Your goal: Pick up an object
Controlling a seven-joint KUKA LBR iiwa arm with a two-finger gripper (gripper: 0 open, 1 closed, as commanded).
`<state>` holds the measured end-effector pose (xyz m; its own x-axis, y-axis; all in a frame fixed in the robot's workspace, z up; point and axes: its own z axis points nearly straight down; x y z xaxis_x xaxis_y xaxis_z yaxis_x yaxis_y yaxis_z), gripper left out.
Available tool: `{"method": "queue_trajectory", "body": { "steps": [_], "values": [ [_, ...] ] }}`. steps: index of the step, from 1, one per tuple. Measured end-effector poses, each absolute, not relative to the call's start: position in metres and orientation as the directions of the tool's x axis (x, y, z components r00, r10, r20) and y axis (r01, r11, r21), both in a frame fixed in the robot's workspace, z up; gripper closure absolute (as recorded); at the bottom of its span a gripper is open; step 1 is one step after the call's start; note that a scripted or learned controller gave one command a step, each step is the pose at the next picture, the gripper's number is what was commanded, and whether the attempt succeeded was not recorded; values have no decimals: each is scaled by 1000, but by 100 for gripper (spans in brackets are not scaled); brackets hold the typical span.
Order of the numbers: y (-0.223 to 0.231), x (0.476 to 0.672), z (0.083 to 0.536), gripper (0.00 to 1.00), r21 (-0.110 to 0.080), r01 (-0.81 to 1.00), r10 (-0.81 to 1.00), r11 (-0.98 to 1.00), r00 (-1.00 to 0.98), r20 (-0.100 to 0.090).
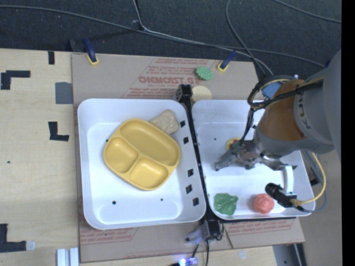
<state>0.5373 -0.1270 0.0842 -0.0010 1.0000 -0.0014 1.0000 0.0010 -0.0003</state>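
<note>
We are seeing the gripper (226, 160) reaching down into the right bin (222, 112), its dark fingers hanging low over the white floor near the middle; whether they are spread or pressed together we cannot tell. Nearer the front wall of that bin, a green object (225, 203) and a red object (263, 203) are lying apart from each other. In the left bin (89, 148), a yellow divided tray (141, 154) is sitting beside a tan piece (166, 122).
</note>
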Motion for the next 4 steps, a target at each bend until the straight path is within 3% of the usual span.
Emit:
{"method": "queue_trajectory", "body": {
  "steps": [1,4],
  "values": [
    [-127,538,96,100,3,1000,1000,1,-1,-2],
    [-122,557,238,100,4,1000,1000,3,-3,0]
  ]
}}
